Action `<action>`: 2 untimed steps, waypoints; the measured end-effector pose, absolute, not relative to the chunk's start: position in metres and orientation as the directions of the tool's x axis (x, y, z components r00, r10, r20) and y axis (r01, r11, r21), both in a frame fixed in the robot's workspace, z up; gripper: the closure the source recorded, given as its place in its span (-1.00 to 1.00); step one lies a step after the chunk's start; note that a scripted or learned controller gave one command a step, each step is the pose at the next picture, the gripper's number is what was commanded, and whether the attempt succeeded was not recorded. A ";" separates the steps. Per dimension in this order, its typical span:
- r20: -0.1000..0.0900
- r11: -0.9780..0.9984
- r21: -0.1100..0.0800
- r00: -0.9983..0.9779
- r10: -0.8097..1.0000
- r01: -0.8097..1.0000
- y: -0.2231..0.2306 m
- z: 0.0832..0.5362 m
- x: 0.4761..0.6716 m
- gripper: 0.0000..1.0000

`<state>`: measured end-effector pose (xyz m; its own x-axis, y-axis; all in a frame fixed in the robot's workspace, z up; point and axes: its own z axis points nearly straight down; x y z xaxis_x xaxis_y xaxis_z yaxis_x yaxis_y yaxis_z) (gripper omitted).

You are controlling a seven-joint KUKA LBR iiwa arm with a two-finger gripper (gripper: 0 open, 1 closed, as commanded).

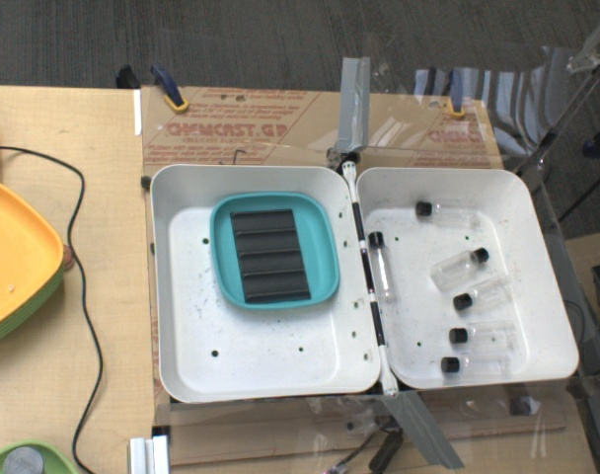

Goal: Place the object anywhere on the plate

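Teal plate (275, 250) sits mid left bin (182, 294); vials (468, 265) right; jaws' state untellable.

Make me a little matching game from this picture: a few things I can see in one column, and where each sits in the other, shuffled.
Things:
1. teal square plastic plate
2. clear plastic vials with black caps
3. orange plastic dish
4. black ridged rectangular block

Places:
A. on the wooden bench, at the far left
B. in the left white bin
C. on top of the plate
D. in the right white bin

Pairs: 1-B, 2-D, 3-A, 4-C
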<state>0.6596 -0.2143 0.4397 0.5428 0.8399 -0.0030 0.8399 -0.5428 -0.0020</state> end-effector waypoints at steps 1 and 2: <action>-0.004 -0.654 -0.003 0.654 0.756 0.756 -0.214 0.440 0.660 -1.00; -0.004 -0.749 -0.005 0.749 0.662 0.662 -0.213 0.439 0.651 -1.00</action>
<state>0.6514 -0.2129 0.4390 0.7491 0.6624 -0.0041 0.6624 -0.7491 -0.0047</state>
